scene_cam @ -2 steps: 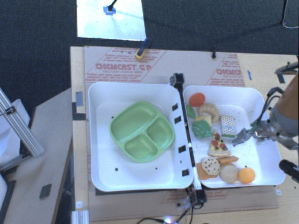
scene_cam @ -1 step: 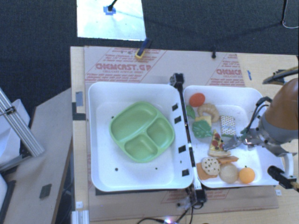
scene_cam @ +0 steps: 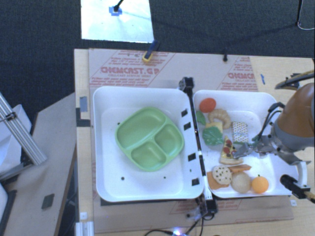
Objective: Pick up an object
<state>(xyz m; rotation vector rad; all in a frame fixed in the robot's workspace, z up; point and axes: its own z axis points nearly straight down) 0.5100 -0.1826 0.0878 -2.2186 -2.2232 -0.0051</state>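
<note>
Camera view. Two white bins are seen side by side on the table [scene_cam: 123,63]. The left bin [scene_cam: 106,132] carries a green divided plate [scene_cam: 149,138], lying flat near its middle.

The right bin [scene_cam: 266,104] is crowded with toy food: a red tomato [scene_cam: 207,104] at the upper left, a tan pastry ring [scene_cam: 219,116] just below it, a green leafy piece [scene_cam: 212,135], a checkered packet [scene_cam: 239,131], a pizza slice [scene_cam: 228,151], a chocolate-chip cookie [scene_cam: 222,174], a beige bun [scene_cam: 241,182] and an orange [scene_cam: 259,184] along the near wall.

The arm [scene_cam: 298,119] is reached in from the right edge, orange band uppermost, wrist bent down and leftward over the right bin. The gripper [scene_cam: 239,150] is placed low at the pizza slice's right edge, just under the checkered packet. Whether the fingers are released or clenched cannot be told; no object is seen lifted.
</note>
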